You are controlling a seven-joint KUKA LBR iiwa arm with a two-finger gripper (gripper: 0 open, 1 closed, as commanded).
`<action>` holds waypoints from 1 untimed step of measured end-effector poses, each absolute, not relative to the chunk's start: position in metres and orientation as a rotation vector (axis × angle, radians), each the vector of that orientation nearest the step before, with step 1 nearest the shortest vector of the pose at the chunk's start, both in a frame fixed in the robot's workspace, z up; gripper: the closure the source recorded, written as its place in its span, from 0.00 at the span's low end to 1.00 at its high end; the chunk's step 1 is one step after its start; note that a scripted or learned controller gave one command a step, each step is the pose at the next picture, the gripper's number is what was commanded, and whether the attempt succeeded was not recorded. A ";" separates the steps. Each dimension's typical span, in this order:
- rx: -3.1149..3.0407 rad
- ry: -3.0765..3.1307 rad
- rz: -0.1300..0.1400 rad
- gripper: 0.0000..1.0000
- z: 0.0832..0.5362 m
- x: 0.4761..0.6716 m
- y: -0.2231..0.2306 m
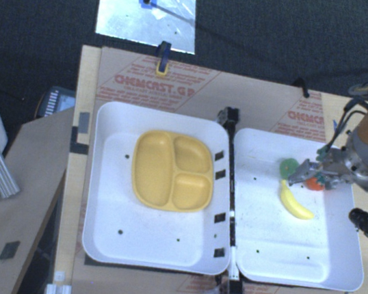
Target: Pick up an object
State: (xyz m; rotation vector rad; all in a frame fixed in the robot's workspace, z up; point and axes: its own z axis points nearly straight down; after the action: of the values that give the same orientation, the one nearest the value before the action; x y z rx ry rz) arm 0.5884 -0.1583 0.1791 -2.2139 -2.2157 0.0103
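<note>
White bins, two of them, side by side on the bench (pixel 201 83) — left bin (pixel 105 186) holds one yellow divided plate (pixel 172 171) (three compartments), lying flat near its middle. Right bin (pixel 331 270) holds three small things: one yellow banana (pixel 295 202), one green round piece (pixel 287 167), one orange-red piece (pixel 315 185). Banana lies in the upper middle of the right bin, long axis running diagonally from upper left to lower right, curved, its fatter end toward the lower right. Green piece sits just above the banana's upper end; orange-red piece just beside it to the right, partly under the hand. One hand (pixel 307 175) low over that cluster — can't tell if its fingers are apart or together, nothing visibly between them.
</note>
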 end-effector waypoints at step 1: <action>-2.218 -2.226 -0.001 0.00 0.186 0.592 -0.158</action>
State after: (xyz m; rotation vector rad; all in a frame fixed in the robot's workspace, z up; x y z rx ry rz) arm 0.5916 -0.1581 0.1864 -2.2182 -2.2260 -0.0011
